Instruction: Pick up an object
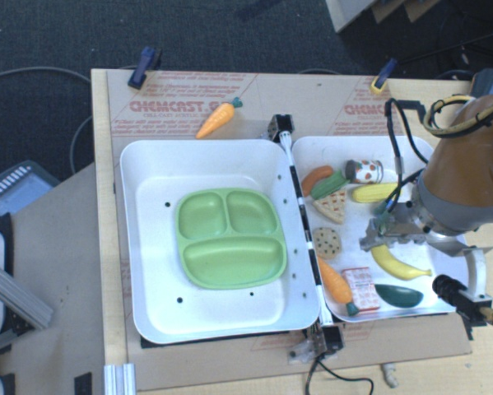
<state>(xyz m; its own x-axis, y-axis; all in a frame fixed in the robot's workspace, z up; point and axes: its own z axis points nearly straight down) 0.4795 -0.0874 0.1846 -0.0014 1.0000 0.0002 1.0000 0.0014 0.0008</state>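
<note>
The right bin [308, 151] holds several toy foods. At its back lie an orange piece [315, 176], a green piece [332, 183], a small can [365, 171] and a yellow banana [371, 192]. A pizza slice [332, 207], a cookie [325, 242], a carrot [335, 281] and a red-and-white box [361, 288] lie along its left side. A second banana [399, 263] and a dark green piece [399, 295] lie near the front. My gripper [381, 235] hangs over the bin's middle, just above the second banana and right of the cookie. The arm hides the bin's right part.
The left bin [147, 220] holds a green divided plate [230, 239]. Another toy carrot [215, 119] lies on the bench behind the left bin. Clamps [281, 126] hold the rims where the two bins meet. Blue clips [143, 66] sit at the bench's back corners.
</note>
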